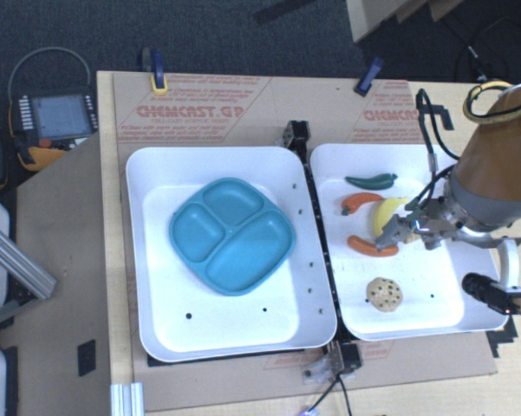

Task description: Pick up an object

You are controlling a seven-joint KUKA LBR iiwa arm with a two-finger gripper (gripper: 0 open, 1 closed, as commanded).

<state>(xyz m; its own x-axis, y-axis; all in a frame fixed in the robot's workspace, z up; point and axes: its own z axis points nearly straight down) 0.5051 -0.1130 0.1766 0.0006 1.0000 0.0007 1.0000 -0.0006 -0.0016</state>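
Where pincer (390, 237) hovers, red sausage (371, 246), banana (387, 213)

We read this as a robotics lab: teach pendant (59, 115) at upper left, clamps (159, 71) pinning a paper-covered bench board (243, 102) at top, aluminium extrusion (17, 263) at left edge, cables (429, 133) at right.

Left bin (147, 232) holding divided plate (232, 247), right bin (433, 315) beside it holding pepper (371, 180) at back, chilli (361, 203), banana (387, 215), sausage (371, 246), cookie (384, 294) at front, end effector (407, 230) over banana.
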